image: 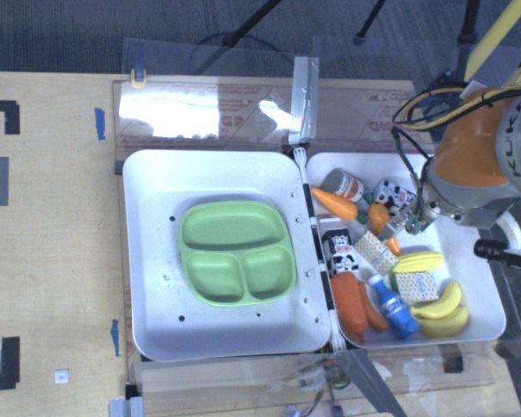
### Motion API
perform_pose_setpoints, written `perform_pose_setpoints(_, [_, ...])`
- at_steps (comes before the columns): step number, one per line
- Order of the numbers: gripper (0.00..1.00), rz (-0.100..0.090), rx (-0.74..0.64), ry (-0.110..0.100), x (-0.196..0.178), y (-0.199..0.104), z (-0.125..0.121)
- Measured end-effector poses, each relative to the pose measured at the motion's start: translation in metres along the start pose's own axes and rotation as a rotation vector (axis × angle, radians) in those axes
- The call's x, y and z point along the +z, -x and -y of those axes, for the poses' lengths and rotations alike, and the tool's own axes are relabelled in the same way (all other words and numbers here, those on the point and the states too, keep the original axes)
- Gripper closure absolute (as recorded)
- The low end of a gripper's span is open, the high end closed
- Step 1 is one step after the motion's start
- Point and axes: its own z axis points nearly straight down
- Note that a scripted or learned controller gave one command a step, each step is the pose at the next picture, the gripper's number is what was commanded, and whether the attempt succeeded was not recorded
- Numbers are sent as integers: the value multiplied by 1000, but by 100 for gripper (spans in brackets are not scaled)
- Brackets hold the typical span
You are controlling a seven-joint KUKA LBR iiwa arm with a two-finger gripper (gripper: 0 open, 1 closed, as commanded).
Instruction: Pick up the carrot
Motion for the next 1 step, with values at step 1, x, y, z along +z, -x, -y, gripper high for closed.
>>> perform_pose_setpoints(1, [100, -5, -148, 6, -85, -23, -32])
